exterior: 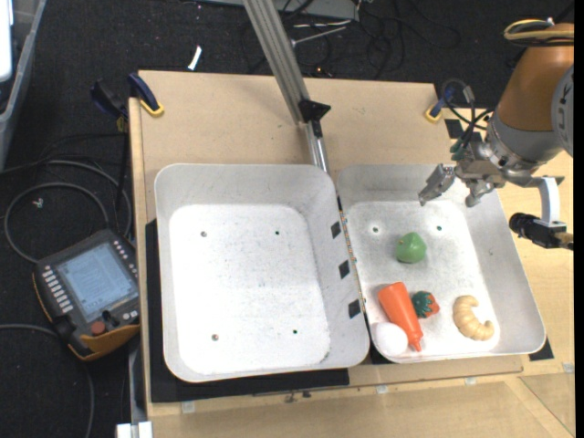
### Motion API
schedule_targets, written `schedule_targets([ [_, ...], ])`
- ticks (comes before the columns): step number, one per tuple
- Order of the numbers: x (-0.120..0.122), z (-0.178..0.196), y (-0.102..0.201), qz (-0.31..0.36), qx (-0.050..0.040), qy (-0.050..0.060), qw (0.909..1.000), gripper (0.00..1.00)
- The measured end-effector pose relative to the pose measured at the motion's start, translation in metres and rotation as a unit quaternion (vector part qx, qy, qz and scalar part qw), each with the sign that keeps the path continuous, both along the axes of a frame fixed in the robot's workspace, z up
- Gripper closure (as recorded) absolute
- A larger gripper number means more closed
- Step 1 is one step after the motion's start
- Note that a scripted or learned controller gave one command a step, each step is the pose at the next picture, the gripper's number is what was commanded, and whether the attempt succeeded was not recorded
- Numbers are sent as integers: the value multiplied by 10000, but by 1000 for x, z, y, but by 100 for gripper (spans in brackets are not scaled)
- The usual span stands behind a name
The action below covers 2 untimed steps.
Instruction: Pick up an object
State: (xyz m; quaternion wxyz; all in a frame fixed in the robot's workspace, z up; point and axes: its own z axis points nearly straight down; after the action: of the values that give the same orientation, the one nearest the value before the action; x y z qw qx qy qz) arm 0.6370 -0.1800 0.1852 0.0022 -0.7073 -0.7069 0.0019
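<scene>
The right bin holds a green round object, an orange carrot, a small red and green piece, a white egg and a tan croissant. My gripper hangs over the bin's far edge, up and to the right of the green object. Its two fingers are spread apart with nothing between them.
The left bin lies beside the right one. A metal pole slants over the bench's far side. Clamps sit at the far corners. A teach pendant rests on the floor at the left.
</scene>
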Motion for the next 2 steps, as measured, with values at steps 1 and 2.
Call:
schedule_targets([
  [1, -5, -58, 9, 10, 6, 3, 10000, 0],
  [2, -6, -92, 10, 3, 0, -11, 10000, 0],
])
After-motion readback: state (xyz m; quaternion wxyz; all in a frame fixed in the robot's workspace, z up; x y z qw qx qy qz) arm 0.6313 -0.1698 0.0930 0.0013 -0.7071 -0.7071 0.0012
